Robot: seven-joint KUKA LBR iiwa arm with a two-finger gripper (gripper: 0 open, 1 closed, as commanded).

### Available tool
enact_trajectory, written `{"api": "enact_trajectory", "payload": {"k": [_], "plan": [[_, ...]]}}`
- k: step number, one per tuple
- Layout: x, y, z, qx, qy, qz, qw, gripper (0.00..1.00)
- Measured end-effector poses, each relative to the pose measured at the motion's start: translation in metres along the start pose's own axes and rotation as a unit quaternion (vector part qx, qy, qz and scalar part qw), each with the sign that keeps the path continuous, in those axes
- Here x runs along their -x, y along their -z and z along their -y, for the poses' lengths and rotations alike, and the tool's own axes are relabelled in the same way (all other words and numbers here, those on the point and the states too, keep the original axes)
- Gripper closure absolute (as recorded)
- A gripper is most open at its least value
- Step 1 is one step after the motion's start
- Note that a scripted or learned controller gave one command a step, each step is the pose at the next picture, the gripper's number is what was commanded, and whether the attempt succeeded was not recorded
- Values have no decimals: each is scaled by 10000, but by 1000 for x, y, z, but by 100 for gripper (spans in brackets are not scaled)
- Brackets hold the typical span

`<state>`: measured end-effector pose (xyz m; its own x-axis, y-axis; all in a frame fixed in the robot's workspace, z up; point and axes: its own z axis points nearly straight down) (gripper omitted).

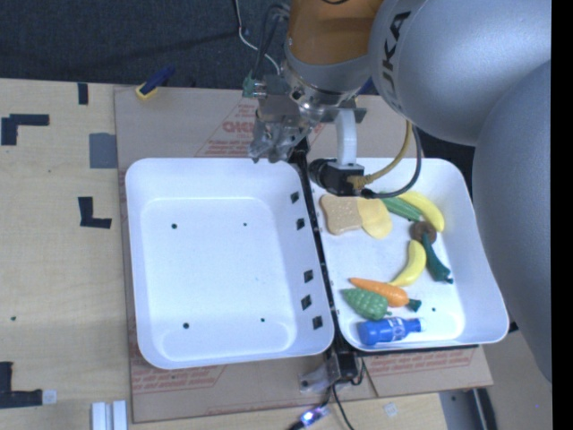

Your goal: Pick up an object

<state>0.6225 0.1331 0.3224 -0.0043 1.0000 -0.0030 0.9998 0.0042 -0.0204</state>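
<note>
My gripper [276, 141] hangs over the far rim of the left bin [143, 240], close to the divider between the two bins. I see nothing in it. The right bin [479, 276] holds the toy objects: a tan bread slice [340, 213], a pale yellow piece [377, 221] beside it, a yellow banana [430, 213] with a green piece [403, 207], a second banana [412, 263], a dark teal item [438, 260], an orange carrot [380, 288], a green vegetable [367, 305] and a blue bottle [389, 331].
The grey arm body [483, 52] looms over the right bin's far right side. A black part with a yellow cable [333, 176] hangs at the right bin's far left corner. Both bins rest on a cardboard sheet [179, 124].
</note>
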Motion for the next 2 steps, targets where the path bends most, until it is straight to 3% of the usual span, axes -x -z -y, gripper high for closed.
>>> {"api": "enact_trajectory", "payload": {"k": [1, 2], "plan": [[17, -22, 30, 66, -19, -6, 10000, 100], [-82, 45, 33, 126, 41, -38, 9999, 100]]}}
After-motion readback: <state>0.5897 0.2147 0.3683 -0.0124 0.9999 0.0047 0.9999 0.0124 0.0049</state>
